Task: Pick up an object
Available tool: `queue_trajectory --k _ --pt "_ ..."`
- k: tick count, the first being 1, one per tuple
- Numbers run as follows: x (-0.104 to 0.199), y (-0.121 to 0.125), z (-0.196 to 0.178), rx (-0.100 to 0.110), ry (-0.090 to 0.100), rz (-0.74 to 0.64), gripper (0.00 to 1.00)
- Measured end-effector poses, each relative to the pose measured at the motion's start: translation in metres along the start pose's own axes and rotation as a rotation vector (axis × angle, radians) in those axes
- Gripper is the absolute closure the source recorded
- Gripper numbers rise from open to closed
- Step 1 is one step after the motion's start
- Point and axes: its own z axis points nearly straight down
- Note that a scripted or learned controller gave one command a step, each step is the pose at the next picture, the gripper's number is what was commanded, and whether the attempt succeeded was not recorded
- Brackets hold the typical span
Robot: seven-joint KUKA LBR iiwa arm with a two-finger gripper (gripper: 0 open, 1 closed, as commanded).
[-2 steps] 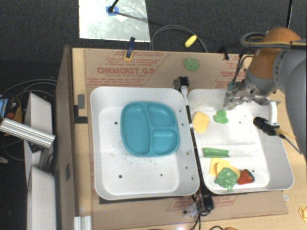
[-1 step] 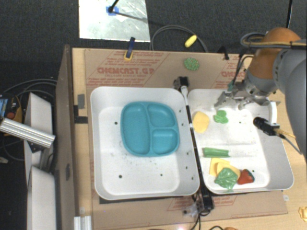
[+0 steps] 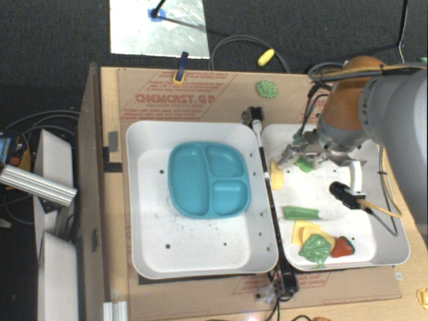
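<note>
The grey arm with its orange band reaches in over the right shallow white bin, and its gripper hangs low near that bin's far left corner; whether it is open or closed cannot be told. A small green piece lies just beside the gripper. Nearer in the same bin lie a long green pod-shaped toy, a crumpled green leafy toy and a red toy. The left white bin carries a teal divided plastic plate.
</note>
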Motion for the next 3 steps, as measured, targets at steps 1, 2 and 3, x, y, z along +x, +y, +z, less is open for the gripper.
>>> queue_trajectory --k 1,2,3 --pt "-0.017 0.026 -0.016 -0.007 -0.003 0.002 0.00" --pt "-0.027 0.002 0.000 0.000 -0.002 0.008 0.00" --pt "-0.027 0.005 -0.012 -0.006 -0.002 0.006 1.00"
